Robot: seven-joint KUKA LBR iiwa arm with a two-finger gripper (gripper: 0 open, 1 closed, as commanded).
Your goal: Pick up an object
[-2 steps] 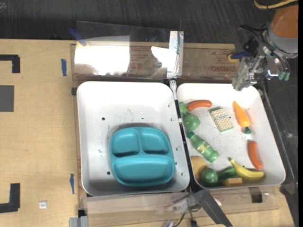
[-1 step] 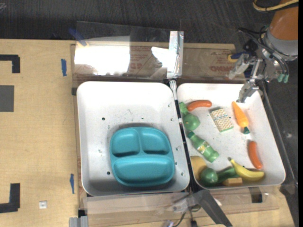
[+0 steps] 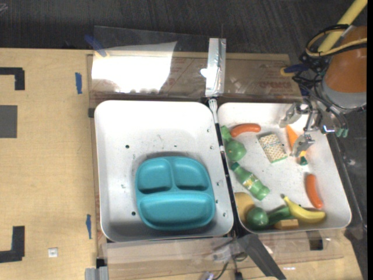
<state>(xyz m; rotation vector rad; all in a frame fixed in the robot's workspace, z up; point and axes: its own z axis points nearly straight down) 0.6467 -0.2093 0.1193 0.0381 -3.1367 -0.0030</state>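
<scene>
**A:** Start nearest the camera. What sits in the left bin (image 3: 111, 118)?

**B:** A teal divided tray (image 3: 174, 192), toward six o'clock of that bin, with three compartments. It lies flat on the bin floor, and I see nothing in its compartments.

**A:** And the right bin (image 3: 341, 214)?

**B:** It is crowded. At six o'clock, along the near wall, a banana (image 3: 303, 211) lies beside a green pepper (image 3: 257, 217), with a yellowish piece (image 3: 243, 202) at about seven o'clock, against the divider. At four o'clock an orange sausage (image 3: 313, 191) lies lengthwise, apart from the banana. Toward the middle-left, a green bottle (image 3: 252, 181) lies tilted, and at ten o'clock a round green toy (image 3: 235, 151) sits close to the divider.

**A:** Farther back?

**B:** A second sausage (image 3: 245, 129) lies at eleven o'clock near the far wall. A speckled sponge-like block (image 3: 273, 147) rests near the centre, a little toward twelve. Just right of it, at one o'clock, an orange carrot (image 3: 291, 137) stands on a slant.

**A:** Where is the gripper (image 3: 303, 134)?

**B:** Over the far right corner of the right bin, at about one o'clock, close beside the carrot. Metal parts and cables clutter it, so I cannot tell whether it is apart or together, nor whether anything is caught in it.

**A:** Beyond the bins?

**B:** A clear plastic sheet (image 3: 140, 63) lies at twelve o'clock behind the left bin.
</scene>
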